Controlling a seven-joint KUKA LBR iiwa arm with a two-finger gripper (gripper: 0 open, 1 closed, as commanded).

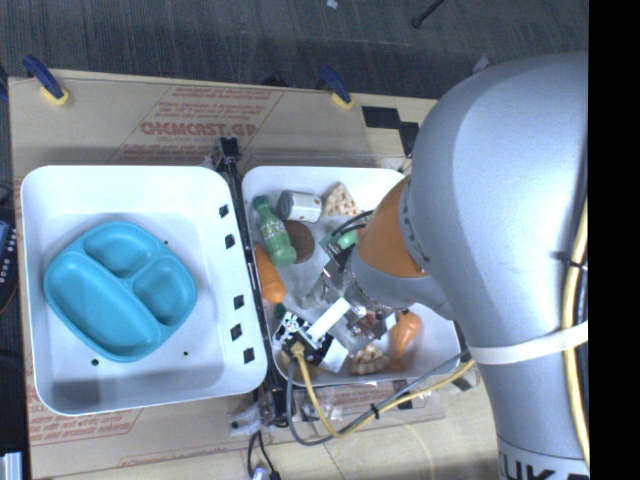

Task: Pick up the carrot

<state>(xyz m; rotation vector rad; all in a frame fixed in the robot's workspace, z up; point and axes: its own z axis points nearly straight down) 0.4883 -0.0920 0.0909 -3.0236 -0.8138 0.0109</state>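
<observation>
Carrot (268, 276) lies against left wall of right bin (300, 175), near pincer (330, 293) down in same bin; pincer apart or together, cannot tell.

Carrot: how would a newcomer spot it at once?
Go to the right white bin, beneath the arm. Along its left wall, just below the green bottle, lies the carrot: slim, orange, tapered, unlike the rounder orange piece by the far wall.
</observation>
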